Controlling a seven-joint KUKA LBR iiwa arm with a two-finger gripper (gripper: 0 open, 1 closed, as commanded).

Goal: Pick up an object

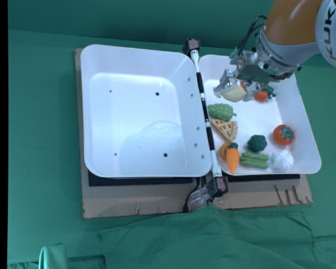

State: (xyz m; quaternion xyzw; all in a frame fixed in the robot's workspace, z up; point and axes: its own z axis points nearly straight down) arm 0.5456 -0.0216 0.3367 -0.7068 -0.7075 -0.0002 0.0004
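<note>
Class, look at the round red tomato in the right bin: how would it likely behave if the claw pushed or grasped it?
The tomato looks round, so a push would probably roll it. Its glossy skin suggests it may slip from a pinch. It sits apart from the broccoli, so it would likely move freely.

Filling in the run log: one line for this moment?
arm: over right bin | gripper: at pale toy | left bin: no toys

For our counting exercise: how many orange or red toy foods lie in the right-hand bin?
3 clearly: a tomato by the right wall, a carrot near the front divider, a small red-orange piece beside the gripper. Others may hide under the arm.
</note>
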